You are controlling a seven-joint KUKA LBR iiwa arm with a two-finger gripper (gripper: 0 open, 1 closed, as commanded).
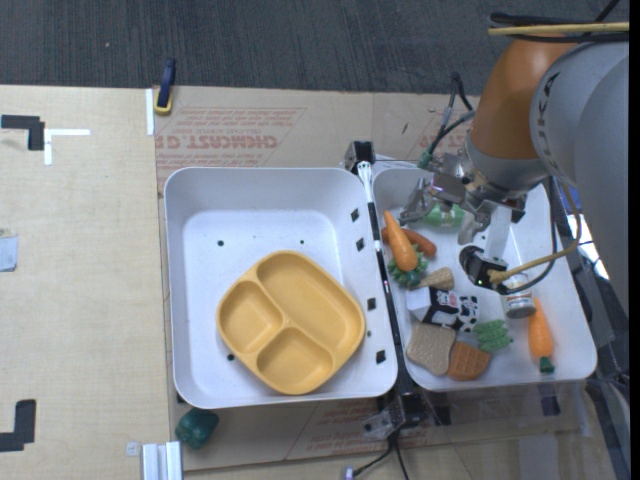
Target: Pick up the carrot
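1. Lying in the right bin [560,368] near its left wall, a carrot [399,243] points its thin tip toward the far side, its fat end resting on something green and leafy [408,273] that is hard to make out.
2. A second orange carrot [540,333] lies against the right side of the same bin, its green stub toward the near edge.
3. Between them sit a slice of bread [430,348], an orange wedge-shaped piece [468,361], a black-and-white item [450,313] and a small metal can [518,305]; what the black-and-white item is cannot be told.
4. The gripper [455,208] hangs over the far part of the right bin, just right of the first carrot and apart from it; whether its fingers are spread or closed cannot be told.
5. The grey arm [580,108] with its orange band covers the bin's far right corner.
6. The left bin [190,298] holds a yellow divided tray [290,320].
7. A dark green object [197,427] lies on the bench just outside the left bin's near left corner.
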